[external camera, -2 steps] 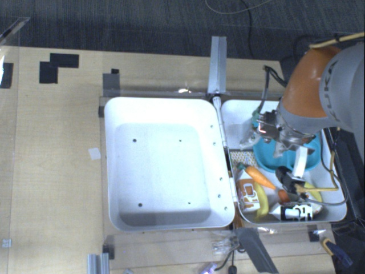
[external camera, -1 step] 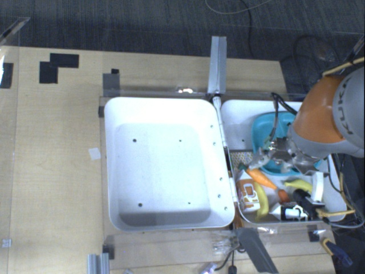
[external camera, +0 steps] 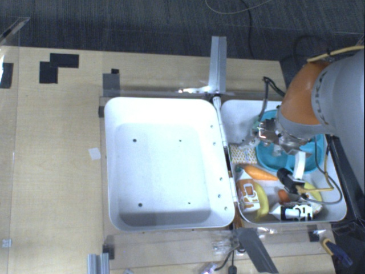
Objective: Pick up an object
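I can't tell from here how my gripper (external camera: 278, 147) is set, since the wrist and the grey arm (external camera: 336, 96) with its orange band cover it where it reaches down over the blue bowl (external camera: 308, 156) in the right bin (external camera: 234, 116). Around it the candidates lie packed together: a carrot (external camera: 259, 173) just beside the bowl, a banana (external camera: 262, 201) below that, and a small carton (external camera: 246, 194) touching the banana, while the left bin (external camera: 165, 164) sits apart. My worry is that, with everything crowded so close, a closing grasp could catch the bowl's rim or nudge the carrot aside and come up with nothing.
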You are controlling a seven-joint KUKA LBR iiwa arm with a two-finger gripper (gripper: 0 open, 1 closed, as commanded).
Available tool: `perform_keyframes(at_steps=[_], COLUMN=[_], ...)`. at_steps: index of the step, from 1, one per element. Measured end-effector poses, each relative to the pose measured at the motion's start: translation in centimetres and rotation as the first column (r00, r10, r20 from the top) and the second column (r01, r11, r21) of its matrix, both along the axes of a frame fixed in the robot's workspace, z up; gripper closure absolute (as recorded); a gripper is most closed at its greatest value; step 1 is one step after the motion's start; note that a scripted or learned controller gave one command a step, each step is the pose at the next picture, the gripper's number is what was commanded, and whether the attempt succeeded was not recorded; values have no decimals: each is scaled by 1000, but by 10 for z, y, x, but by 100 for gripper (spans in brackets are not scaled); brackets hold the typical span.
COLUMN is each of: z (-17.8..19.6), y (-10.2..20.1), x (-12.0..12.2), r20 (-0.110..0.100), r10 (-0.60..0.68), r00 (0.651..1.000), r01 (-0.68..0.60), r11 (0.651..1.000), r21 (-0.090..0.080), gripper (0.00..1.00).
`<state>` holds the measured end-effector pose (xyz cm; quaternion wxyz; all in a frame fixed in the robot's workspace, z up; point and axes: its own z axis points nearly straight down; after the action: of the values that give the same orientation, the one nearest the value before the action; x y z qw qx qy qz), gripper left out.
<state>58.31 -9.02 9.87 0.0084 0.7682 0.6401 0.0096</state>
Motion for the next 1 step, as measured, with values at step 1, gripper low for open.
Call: perform_keyframes(at_steps=[1], z=[12], y=[4], x=[4], r20=[9], r10=[6], r00=[1000], r01=[-6], r11=[1000], r21=[5], gripper=[100])
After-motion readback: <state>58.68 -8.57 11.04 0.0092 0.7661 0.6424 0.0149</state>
